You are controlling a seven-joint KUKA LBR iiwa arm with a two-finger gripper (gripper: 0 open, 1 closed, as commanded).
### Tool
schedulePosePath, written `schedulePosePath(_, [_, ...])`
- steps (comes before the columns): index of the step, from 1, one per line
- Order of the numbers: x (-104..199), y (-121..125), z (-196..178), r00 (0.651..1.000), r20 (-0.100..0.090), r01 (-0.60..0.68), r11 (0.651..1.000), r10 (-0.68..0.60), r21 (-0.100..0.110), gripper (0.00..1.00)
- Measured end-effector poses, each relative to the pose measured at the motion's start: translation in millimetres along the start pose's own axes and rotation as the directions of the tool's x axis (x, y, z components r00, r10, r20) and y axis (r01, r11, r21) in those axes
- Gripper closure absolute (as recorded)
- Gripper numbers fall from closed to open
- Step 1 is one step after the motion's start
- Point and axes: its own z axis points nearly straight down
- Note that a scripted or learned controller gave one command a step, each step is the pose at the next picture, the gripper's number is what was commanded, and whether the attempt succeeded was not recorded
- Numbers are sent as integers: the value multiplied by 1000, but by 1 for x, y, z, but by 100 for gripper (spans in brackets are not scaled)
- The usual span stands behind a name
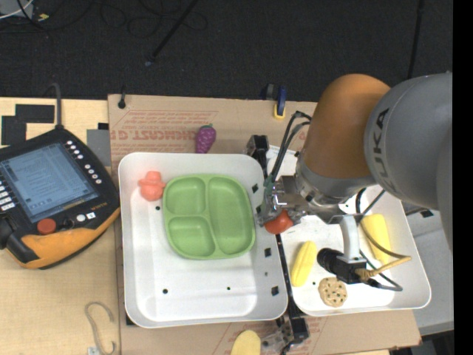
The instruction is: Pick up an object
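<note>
Two bins [148,302] side by side; hand [272,211] low at divider, red object [278,223] touching. Finger state cannot be told. Slip risked: rim-side grasp.

The bench [66,294] has a light wooden top, and a flat brown cardboard sheet [162,128] lies on it. Two shallow white plastic bins stand side by side on the cardboard: the left bin [196,291] and the right bin [414,287], touching along their inner walls. A small purple grape-like toy [205,138] lies on the cardboard behind the left bin. A grey and orange control tablet [52,191] rests on the bench at the left. A yellow rounded object [246,342] lies at the front edge.
</note>
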Motion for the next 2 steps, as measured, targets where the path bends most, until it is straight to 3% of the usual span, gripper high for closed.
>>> schedulePosePath(2, [15,-7,13,1000,2,-4,1000,4,0,100])
